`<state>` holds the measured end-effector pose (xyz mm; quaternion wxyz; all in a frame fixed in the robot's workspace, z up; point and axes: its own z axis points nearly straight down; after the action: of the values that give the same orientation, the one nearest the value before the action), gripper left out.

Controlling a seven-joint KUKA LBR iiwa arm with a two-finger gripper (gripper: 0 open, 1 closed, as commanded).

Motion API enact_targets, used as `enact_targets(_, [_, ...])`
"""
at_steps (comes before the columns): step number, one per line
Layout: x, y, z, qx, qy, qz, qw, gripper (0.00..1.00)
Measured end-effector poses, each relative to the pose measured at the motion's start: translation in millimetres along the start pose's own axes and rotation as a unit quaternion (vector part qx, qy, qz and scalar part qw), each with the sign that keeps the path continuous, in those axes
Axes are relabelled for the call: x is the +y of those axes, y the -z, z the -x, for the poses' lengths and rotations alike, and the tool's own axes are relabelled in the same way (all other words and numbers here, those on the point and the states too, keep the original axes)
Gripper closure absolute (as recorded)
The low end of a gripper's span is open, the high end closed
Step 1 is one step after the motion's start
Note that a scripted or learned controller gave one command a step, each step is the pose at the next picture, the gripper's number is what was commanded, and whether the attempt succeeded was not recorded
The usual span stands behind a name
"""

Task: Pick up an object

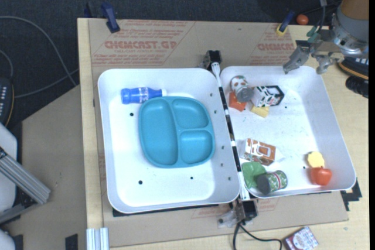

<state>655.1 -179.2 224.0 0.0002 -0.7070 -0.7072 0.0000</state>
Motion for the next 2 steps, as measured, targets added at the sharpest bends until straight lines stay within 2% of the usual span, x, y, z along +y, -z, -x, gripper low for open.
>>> enact_targets(1, [11.2, -130.5, -67.0, 0.0, 0.0, 0.0, 1.0, 0.0])
enact_targets(2, [11.3, -139.2, -79.3, 0.0, 0.0, -0.001, 1.0, 0.0])
